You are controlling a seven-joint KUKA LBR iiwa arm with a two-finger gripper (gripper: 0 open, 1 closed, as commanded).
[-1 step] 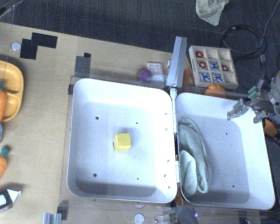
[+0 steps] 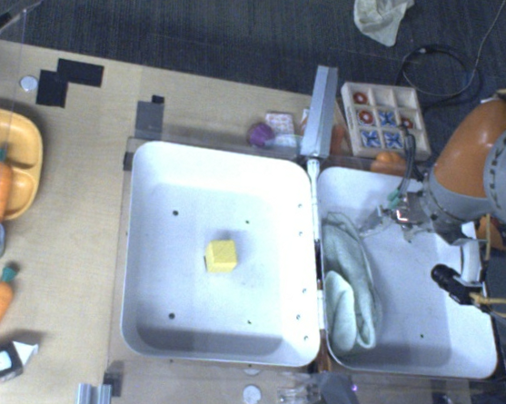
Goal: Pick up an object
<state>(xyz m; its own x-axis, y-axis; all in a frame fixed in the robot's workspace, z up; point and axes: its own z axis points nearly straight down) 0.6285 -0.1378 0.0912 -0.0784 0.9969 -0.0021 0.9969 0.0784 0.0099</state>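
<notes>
The pale cloth (image 2: 350,286) looks soft and light; pinch a raised fold. The tool (image 2: 405,211) state I cannot tell.

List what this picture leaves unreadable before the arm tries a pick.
- Gripper, camera view: small, dark and blurred against the right bin; finger state unreadable.
- Pale cloth: whether anything lies beneath its folds is hidden.
- Arm: cut off by the right edge.
- Yellow block in the left bin: too small to tell its material.
</notes>
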